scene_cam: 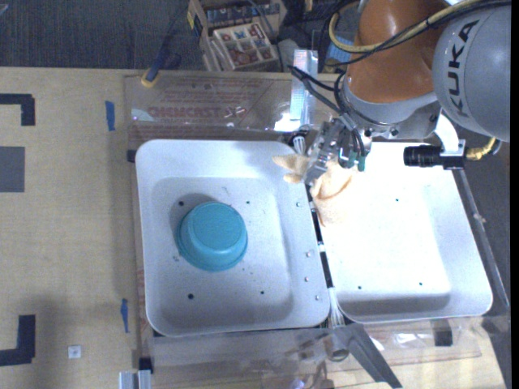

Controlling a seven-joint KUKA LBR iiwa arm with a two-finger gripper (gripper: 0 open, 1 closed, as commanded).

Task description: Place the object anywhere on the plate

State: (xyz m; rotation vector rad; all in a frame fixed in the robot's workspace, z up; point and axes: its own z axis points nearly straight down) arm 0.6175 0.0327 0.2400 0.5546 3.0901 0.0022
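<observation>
A pale tan, soft-looking object (331,186) hangs at the ridge between the two bins, near their far edge. My gripper (323,162) reaches in from the right and is shut on the object's upper part, with a lobe of it sticking out to the left of the fingers. The blue round plate (212,235) lies in the middle of the left bin (162,168), well to the left of and nearer than the gripper. Nothing rests on the plate.
The right bin (405,258) lies under the arm. A clear plastic panel (211,108) stands along the far side of the left bin. Boxes and cables clutter the floor beyond the bench.
</observation>
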